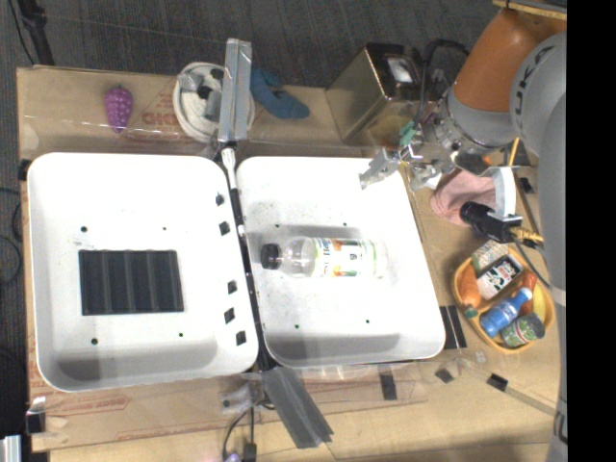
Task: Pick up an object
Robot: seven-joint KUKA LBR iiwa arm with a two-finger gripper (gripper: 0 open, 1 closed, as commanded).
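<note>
A clear bottle is lying on its side across the middle of the right bin, leaving open white floor all around it on every side. A dark ribbed panel is taking up the lower centre of the left bin, with bare floor lying above and beside it. The gripper is hanging over the right bin's far right corner, and the ridge between the bins is dividing the two.

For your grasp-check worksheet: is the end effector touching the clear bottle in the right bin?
Apart. The camera view shows the end effector at the right bin's far right corner, with bare white bin floor between it and the bottle lying on its side mid-bin.
</note>
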